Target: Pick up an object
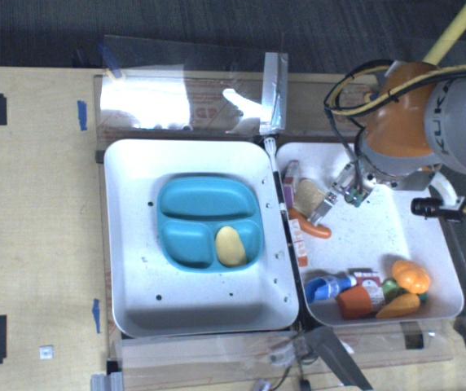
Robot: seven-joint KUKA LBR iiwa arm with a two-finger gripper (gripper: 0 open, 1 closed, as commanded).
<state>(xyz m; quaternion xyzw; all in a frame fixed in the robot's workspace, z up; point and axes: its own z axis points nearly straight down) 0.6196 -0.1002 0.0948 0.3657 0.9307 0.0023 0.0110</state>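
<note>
Reaching into the right bin [428,243] from the right, gripper [324,208] hanging low over the bin's left side, just above an orange carrot-like piece [314,229] and beside a tan brush-like object [307,192]. Cannot tell whether the fingers are wide or narrow. Risking a miss: both targets lying close against the bin wall and each other, likely crowding one finger or nudging the piece away. Leaving the corner pile [375,292] and the yellow lemon [230,245] in the blue tray [192,210] well apart.
</note>
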